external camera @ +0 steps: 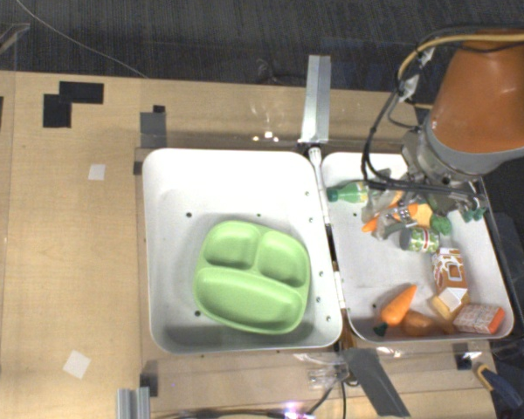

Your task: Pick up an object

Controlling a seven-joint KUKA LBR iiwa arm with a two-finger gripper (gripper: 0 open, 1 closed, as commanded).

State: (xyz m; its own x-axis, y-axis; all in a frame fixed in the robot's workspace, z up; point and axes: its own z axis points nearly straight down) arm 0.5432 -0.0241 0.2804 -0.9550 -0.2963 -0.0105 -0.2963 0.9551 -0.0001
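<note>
Wooden table [61, 260] carries 2 white bins. Right bin [496, 260] holds small toy foods: carrot [400, 303], cartons, bottle [349, 193]. End effector [419, 212] sits among them; opening and contents cannot be told. Carrot appears light, rigid, slippery; grasp mid-body.

Arm [485, 94] low, tool [419, 206] downward.

Green divided plate [251, 276] lies in the left white bin [170, 190], toward 5 o'clock. Black patches [70, 101] mark the bench [52, 260] at 10 o'clock.
</note>
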